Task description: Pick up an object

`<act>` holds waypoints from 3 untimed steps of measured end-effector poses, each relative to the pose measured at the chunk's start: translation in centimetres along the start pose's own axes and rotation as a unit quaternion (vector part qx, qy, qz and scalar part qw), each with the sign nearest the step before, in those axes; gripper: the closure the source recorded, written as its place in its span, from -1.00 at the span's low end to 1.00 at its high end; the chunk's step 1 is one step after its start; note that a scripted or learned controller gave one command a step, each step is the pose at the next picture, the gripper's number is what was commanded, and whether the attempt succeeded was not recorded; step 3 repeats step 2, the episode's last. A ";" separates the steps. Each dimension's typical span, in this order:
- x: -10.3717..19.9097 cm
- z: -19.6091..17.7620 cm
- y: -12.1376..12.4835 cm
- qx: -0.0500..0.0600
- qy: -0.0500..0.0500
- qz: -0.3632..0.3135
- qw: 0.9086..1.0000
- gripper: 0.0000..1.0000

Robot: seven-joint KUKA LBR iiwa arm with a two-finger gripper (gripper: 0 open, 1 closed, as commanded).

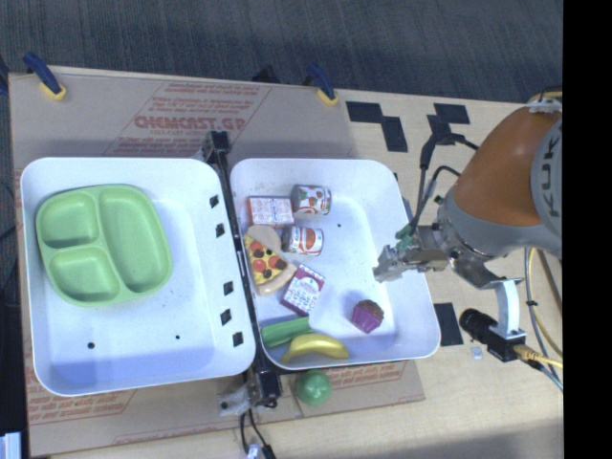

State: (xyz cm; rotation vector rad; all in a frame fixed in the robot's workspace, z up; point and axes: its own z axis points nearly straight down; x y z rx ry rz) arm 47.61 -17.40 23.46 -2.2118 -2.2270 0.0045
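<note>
Grey two-finger gripper (390, 264) hangs over right edge of right shallow white bin (378, 182); finger state cannot be told, nothing visibly held. Bin contents: two small cans (311, 200), pink carton (271, 209), pizza slice toy (265, 261), purple-white packet (304, 291), purple grape-like toy (367, 316), green cucumber (285, 332), yellow banana (316, 348). Green ball (313, 386) sits outside bin, just below its near edge. Left bin (191, 342) holds green divided plastic tray (102, 243).

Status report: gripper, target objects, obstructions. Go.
Gripper over right bin's right edge, nothing seen between fingers. Purple toy nearest, just below it. Path clear.
</note>
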 end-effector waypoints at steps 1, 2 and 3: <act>1.2 -0.7 0.1 -0.002 -0.001 -0.001 1.000 1.00; -0.3 -0.9 0.0 -0.002 0.000 0.001 1.000 1.00; -0.3 -0.9 0.0 -0.002 0.000 0.001 1.000 1.00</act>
